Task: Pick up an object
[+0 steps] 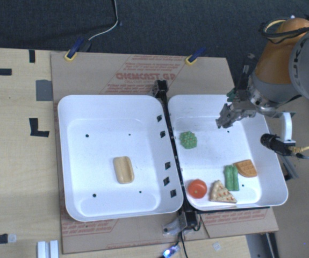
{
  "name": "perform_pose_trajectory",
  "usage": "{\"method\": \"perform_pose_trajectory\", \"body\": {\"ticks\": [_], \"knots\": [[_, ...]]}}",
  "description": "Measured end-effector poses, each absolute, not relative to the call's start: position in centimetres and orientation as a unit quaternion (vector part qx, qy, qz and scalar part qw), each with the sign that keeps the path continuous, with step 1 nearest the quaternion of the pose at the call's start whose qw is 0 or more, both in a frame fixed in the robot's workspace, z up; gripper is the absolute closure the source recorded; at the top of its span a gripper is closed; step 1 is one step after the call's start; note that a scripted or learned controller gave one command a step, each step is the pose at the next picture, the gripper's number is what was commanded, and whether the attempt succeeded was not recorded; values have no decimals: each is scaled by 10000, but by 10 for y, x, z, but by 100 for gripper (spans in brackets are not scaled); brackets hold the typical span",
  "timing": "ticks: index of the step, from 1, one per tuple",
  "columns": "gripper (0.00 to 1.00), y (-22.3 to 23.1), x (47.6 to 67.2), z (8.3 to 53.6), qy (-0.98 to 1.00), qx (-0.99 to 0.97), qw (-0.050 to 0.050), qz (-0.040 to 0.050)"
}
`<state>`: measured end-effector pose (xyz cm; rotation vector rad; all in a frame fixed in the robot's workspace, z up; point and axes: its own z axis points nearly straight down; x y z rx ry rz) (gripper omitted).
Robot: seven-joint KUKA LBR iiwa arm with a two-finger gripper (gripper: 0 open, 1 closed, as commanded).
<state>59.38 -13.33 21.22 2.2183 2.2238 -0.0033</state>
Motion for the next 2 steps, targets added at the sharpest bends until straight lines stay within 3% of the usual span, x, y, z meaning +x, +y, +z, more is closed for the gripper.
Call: {"method": "perform_pose_trajectory", "body": {"ticks": [1, 2], "knots": [[100, -29, 610, 182, 7108, 7033, -22, -4], [100, 14, 661, 187, 7094, 7048, 3, 14]]}}
